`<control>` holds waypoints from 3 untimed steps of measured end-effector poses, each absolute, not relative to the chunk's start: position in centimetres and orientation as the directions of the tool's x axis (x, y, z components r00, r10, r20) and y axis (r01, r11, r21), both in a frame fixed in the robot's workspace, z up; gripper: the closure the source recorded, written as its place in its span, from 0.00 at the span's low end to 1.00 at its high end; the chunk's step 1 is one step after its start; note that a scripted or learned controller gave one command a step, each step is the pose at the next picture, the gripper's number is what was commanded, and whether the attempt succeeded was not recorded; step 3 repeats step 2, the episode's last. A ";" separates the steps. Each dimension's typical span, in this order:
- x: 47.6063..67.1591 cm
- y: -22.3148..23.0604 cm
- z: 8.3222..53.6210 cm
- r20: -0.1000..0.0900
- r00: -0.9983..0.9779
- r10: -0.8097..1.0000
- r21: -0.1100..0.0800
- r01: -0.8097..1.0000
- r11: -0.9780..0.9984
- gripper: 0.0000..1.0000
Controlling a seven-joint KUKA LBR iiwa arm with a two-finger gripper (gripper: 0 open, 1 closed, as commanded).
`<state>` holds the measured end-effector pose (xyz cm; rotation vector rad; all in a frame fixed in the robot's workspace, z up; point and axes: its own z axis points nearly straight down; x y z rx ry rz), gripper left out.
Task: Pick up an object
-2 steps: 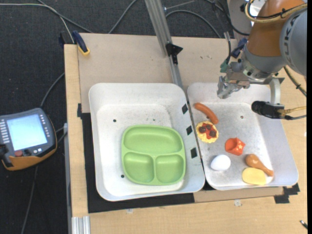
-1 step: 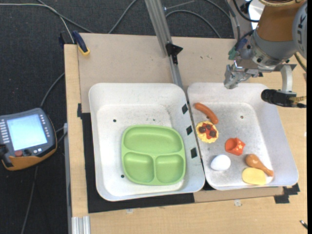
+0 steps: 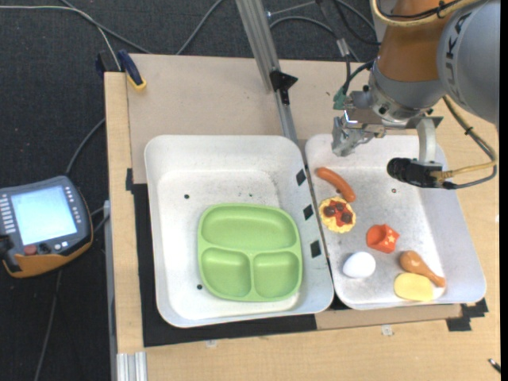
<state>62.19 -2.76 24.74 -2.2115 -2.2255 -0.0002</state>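
Speckled white bin (image 3: 444, 236) under metal tool (image 3: 347, 143), finger state unclear; glossy curved sausage (image 3: 336, 183) nearby.

End effector (image 3: 347, 143) downward (arm overhead)

You've got a green tray (image 3: 250, 252) sitting in the left bin (image 3: 171, 165), a pendant (image 3: 40, 225) off the table (image 3: 198, 94) on the left, a blue clip (image 3: 131, 68) at its corner, cables (image 3: 71, 10) on the floor.
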 end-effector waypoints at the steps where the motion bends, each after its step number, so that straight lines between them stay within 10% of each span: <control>1: 59.6 2.1 23.4 0.003 -0.006 1.000 -0.005 1.000 0.006 1.00; 3: 58.3 7.9 23.8 0.004 -0.007 1.000 -0.003 1.000 0.007 1.00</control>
